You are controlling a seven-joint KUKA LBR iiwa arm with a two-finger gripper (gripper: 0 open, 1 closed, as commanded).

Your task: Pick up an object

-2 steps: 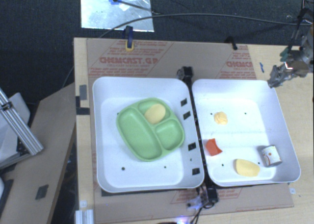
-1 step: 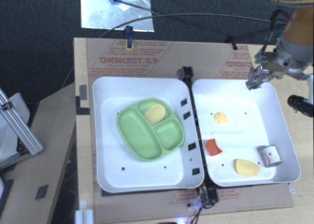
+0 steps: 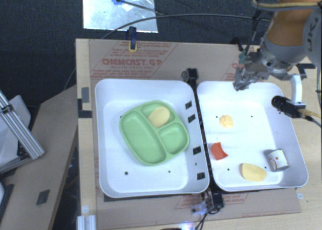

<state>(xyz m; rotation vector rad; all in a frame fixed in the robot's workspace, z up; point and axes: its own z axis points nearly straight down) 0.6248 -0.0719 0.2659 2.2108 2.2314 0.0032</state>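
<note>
Hanging above the far rim of the right bin (image 3: 282, 138), my fingers (image 3: 243, 82) are a dark metal cluster below my grey wrist and its glossy orange band, and I cannot tell whether they are apart or together. Nothing sits between them.

Below me the right bin is smooth, shallow white plastic with rounded corners. On its floor lie a small, lumpy yellow piece (image 3: 226, 121) near the middle, a flat red-orange wedge (image 3: 218, 151) close to the left wall, a smooth, pale yellow oval lump (image 3: 253, 172) toward the near edge, and a small white and grey cylinder (image 3: 277, 159) tipped on its side just beside that lump; its markings are too small to read.

The left bin (image 3: 115, 173) carries a glossy light-green divided plate (image 3: 146, 146) with three compartments, set at a slant. A rounded yellow piece (image 3: 160, 117) rests in its far compartment.

Both bins sit on a tan board on the counter (image 3: 60, 123), printed in faded red letters that look like "CHEMCAST GP" (image 3: 132, 62).
</note>
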